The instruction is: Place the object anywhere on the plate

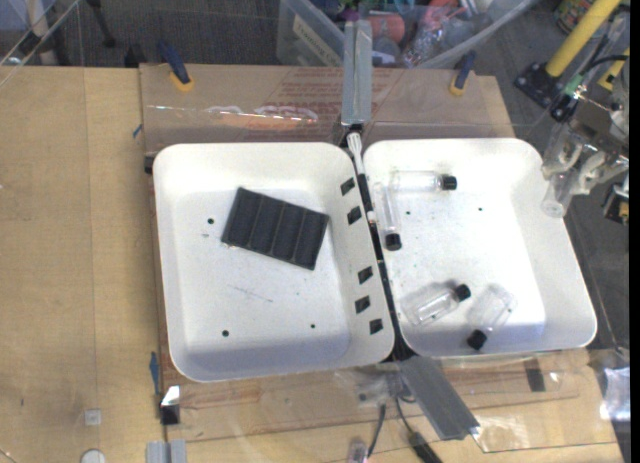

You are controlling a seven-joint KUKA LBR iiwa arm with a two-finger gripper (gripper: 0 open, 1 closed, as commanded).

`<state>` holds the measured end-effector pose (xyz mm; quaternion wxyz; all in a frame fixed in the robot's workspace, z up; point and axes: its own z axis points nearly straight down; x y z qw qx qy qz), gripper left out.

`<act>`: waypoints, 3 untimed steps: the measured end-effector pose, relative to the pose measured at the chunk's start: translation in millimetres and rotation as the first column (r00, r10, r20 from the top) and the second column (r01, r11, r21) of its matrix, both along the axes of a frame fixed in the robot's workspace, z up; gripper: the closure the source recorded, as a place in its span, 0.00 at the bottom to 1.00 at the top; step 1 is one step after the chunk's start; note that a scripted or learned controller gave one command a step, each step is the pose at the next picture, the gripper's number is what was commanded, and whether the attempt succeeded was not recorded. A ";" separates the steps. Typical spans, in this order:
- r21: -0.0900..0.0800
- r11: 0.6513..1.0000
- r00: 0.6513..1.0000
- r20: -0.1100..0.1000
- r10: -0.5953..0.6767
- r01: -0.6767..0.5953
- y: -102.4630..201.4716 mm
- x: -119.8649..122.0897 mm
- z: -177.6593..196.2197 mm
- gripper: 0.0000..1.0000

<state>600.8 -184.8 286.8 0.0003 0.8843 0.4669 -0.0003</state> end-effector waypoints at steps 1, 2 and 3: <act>0.000 0.998 0.998 0.000 -0.068 0.068 -23.3 -44.5 80.2 1.00; -0.001 0.962 0.962 0.001 0.274 -0.274 -29.9 -49.5 148.4 1.00; -0.001 0.961 0.961 0.001 0.275 -0.275 -29.6 -49.5 148.5 0.00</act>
